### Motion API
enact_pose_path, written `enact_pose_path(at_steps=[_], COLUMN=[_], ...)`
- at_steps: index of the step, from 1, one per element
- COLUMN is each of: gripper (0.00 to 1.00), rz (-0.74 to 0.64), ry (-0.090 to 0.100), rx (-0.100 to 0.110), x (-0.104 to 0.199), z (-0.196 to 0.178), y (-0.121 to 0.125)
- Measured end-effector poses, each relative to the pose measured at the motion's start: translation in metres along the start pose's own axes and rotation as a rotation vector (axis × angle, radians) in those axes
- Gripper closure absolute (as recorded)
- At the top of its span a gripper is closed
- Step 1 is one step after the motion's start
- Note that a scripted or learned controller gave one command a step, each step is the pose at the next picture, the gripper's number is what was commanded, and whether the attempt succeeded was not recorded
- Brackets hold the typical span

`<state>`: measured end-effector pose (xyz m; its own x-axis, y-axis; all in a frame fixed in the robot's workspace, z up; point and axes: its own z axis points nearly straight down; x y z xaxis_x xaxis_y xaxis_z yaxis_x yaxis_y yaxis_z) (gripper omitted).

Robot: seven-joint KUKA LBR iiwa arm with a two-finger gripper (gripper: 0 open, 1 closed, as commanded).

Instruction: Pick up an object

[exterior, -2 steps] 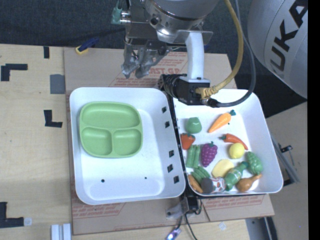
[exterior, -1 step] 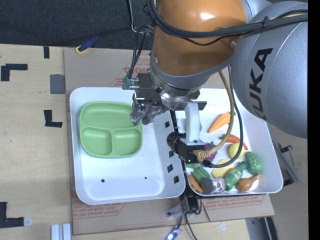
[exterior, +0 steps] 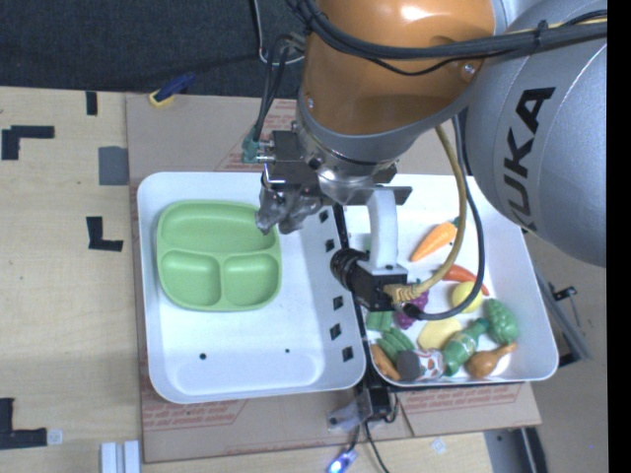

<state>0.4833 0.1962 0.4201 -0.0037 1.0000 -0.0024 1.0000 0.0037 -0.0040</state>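
Camera view. The arm enters from 3 o'clock and fills the upper centre, its orange band above the wrist. The tool hangs at the 2 o'clock corner of the green tray, a three-compartment tray lying in the left bin. Whether the tool is open or closed cannot be told (dark linkage hides its lower end), and nothing can be seen gripped in it.

The right bin holds the candidate objects, all toy food. A carrot lies toward 12 o'clock of the pile. A red piece sits just below it. A yellow piece, a green vegetable and a brown piece cluster at 5 o'clock of that bin, touching one another. Cables from the wrist drape across the pile.

Both bins rest on a cardboard sheet on the tabletop.

Progress, as judged here: the pick is not yet done. No object is lifted; every toy rests in the right bin, while the tool stands over the left bin beside the tray. What remains is the whole grasp: reaching an object, closing on it and raising it clear.
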Motion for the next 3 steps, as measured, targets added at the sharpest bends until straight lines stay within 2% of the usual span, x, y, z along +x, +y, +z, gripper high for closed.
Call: enact_pose_path(at_steps=[1, 2, 3], gripper=[1.00, 1.00, 1.00], rz=[0.007, -0.001, 0.007], ry=[-0.004, 0.004, -0.001], rx=[0.009, -0.007, 0.003], x=[-0.039, -0.014, -0.055], z=[0.103, 0.040, 0.095], y=[0.000, 0.000, 0.000])
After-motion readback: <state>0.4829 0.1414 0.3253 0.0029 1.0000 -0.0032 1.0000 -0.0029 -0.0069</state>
